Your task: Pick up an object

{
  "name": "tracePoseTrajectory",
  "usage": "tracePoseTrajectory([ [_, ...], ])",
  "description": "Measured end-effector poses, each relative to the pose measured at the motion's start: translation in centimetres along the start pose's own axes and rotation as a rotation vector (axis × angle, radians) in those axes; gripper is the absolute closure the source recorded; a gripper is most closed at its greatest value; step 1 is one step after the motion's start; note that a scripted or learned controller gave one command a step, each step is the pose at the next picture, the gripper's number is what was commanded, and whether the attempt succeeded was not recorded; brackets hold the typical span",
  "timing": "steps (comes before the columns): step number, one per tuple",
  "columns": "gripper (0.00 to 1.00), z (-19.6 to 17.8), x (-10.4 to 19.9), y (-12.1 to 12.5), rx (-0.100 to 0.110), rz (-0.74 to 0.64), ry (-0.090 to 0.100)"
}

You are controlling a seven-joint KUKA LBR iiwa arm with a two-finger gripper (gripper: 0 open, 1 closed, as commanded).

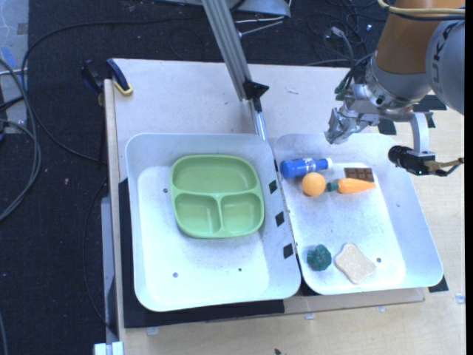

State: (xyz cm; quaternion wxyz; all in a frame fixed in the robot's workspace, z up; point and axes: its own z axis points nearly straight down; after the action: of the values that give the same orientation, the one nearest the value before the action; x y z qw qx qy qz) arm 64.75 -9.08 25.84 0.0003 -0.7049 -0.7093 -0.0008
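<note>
Two-finger metal gripper: grey, angular, hanging above the far rim of the right-hand shallow white bin; whether it is apart or together cannot be told from this view; nothing shows between its tips.

Arm: grey casing, glossy orange band above the wrist, entering from the right and angled down toward the left.

Contents of the right bin:
- blue cylindrical plastic bottle with white cap, lying on its side, just below the gripper.
- smooth orange ball, touching the bottle.
- orange tapered toy carrot, lying beside the ball.
- small brown rectangular block, just behind the carrot.
- dark green knobbly lump, near front edge.
- tan, bread-shaped slice, beside the lump.

Left-hand shallow white bin: holds a pale green moulded plastic tray with three compartments, rounded corners.
</note>
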Motion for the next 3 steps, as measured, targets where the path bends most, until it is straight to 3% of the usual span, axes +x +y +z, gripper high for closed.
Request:
tracePoseTrajectory([
  [3, 1.00, 2.7, 13.2, -6.5, 0.004, 0.000, 0.000],
])
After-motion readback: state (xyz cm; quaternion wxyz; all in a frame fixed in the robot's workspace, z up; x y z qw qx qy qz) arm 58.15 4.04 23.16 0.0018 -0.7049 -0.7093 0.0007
